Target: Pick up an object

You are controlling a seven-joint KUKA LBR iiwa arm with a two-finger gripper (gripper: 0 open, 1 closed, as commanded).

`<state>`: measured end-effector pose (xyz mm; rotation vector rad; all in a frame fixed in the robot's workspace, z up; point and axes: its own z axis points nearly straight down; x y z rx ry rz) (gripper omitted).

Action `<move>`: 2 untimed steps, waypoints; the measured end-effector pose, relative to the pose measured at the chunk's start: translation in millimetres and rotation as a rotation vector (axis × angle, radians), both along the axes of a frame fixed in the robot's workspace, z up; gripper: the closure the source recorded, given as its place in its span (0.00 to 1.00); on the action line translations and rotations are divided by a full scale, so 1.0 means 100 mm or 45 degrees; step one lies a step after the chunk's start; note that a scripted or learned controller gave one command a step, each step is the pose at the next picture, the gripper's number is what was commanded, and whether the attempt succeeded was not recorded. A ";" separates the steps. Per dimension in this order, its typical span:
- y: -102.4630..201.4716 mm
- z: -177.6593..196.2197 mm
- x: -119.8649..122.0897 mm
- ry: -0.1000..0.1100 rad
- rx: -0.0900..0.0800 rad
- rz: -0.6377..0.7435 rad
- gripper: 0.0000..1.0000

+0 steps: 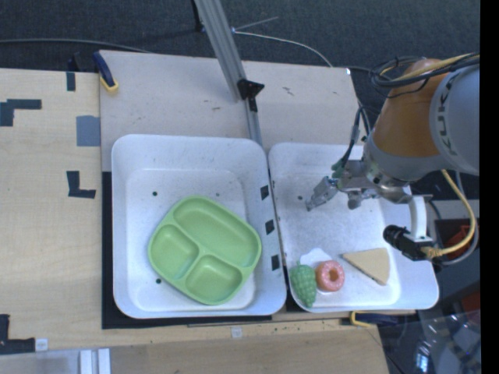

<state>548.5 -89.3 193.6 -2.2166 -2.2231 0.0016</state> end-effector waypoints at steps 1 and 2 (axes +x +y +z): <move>0.00 0.00 0.00 0.000 0.000 0.000 0.00; -0.06 -0.46 -0.03 0.007 -0.001 -0.003 0.00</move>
